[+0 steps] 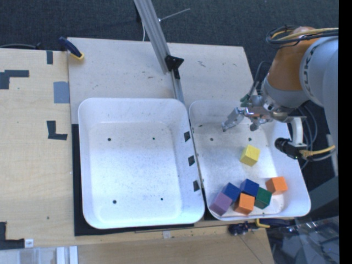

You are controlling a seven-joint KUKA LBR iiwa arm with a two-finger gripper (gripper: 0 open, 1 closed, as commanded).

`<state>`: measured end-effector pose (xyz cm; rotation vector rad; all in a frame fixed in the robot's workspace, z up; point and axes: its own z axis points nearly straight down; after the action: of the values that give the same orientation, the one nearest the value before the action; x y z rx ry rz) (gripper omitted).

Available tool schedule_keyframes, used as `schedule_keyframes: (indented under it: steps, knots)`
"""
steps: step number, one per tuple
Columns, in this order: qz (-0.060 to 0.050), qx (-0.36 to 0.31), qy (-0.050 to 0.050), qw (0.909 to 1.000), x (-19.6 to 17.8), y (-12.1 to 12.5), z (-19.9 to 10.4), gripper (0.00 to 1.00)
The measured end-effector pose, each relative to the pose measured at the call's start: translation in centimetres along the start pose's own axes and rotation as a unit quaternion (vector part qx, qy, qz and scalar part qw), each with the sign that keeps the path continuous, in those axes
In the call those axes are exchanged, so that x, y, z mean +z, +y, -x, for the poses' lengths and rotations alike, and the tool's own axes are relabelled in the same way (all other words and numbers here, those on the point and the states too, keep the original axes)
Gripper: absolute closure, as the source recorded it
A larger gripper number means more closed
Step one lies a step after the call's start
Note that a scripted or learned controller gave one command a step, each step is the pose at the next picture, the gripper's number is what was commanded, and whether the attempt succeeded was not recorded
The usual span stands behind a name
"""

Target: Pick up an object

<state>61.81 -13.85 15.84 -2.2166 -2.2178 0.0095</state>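
My gripper (240, 122) hangs over the far part of the right bin (212, 164), fingers spread open with nothing between them. A yellow cube (249, 155) lies below and a little to the right of it, apart from the fingers. Along the bin's near edge sits a cluster of cubes: purple (221, 203), blue (231, 191), another blue (249, 187), orange (245, 203), green (263, 197) and a second orange (277, 185).
The left bin (132, 164) stands beside the right one. A slanted metal rail (157, 34) runs from the top down to the gap between the bins. The grey and orange arm (300, 70) fills the upper right.
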Motion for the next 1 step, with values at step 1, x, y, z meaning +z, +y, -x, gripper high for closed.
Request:
schedule_keyframes:
  steps: [1]
  knots:
    - [0.001, 0.0, 0.0, 1.0, 4.55, -0.3, 0.45, 0.0]
